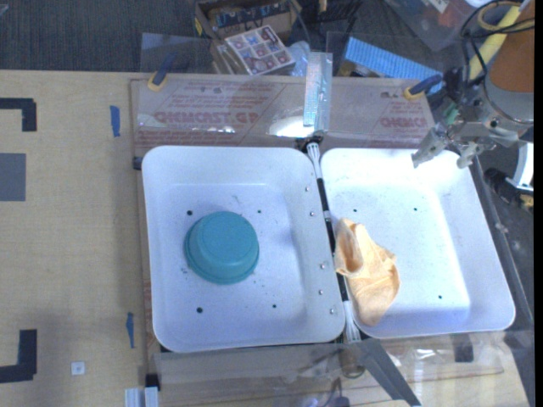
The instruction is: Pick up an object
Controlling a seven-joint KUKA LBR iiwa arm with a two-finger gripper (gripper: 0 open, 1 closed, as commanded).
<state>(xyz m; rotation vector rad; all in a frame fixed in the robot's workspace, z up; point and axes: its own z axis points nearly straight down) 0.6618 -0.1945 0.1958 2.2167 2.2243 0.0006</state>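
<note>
A teal bowl lies upside down in the left bin, a little left of its middle. A crumpled orange cloth rests in the right bin, against its left wall. My gripper hangs over the right bin's far right corner, well away from both objects. It is open, its two fingers spread with nothing between them.
Clear plastic panels stand along the far side of both bins. Boxes, cables and a blue pad clutter the floor beyond. Left of the bins lies a tan bench top with black marks.
</note>
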